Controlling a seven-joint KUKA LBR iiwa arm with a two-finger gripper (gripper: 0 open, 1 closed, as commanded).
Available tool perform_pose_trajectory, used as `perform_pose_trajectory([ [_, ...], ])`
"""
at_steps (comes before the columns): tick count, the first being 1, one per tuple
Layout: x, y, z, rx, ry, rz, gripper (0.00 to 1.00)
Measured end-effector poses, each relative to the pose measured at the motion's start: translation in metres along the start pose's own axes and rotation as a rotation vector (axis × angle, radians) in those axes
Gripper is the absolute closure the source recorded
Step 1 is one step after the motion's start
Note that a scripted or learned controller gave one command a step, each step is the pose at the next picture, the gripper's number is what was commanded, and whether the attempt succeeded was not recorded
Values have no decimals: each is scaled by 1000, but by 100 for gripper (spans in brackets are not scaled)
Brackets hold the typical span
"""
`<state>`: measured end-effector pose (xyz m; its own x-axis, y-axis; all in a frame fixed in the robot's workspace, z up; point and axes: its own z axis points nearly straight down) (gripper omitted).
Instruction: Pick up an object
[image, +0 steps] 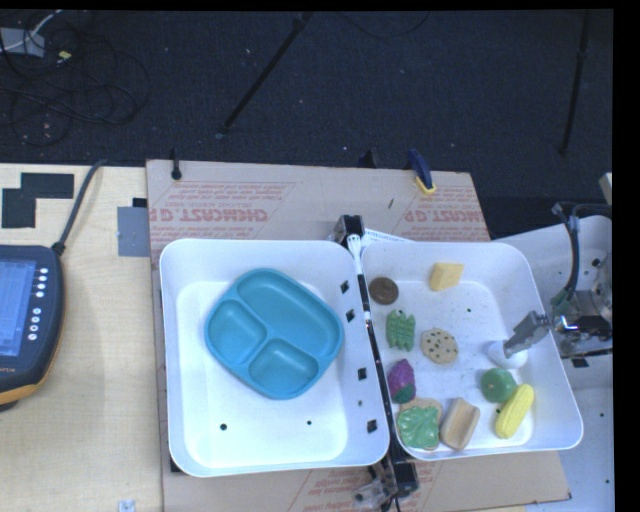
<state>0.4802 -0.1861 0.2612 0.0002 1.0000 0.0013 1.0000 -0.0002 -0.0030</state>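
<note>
Cardboard (300, 205) printed "CHEMCAST G.P"; jaws (522, 335) over right bin (560, 420), state unclear.

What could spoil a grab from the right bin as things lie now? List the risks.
1. The round green toy and the yellow corn cob toy lie close together, so the claw may catch both or knock one aside.
2. The green leafy toy and the tan bread-like piece crowd the right white bin's near wall, leaving little room for a clean descent.
</note>
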Motion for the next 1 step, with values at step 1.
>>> perform_pose_trajectory([
  [1,-18,19,179,-2,0,1,0],
])
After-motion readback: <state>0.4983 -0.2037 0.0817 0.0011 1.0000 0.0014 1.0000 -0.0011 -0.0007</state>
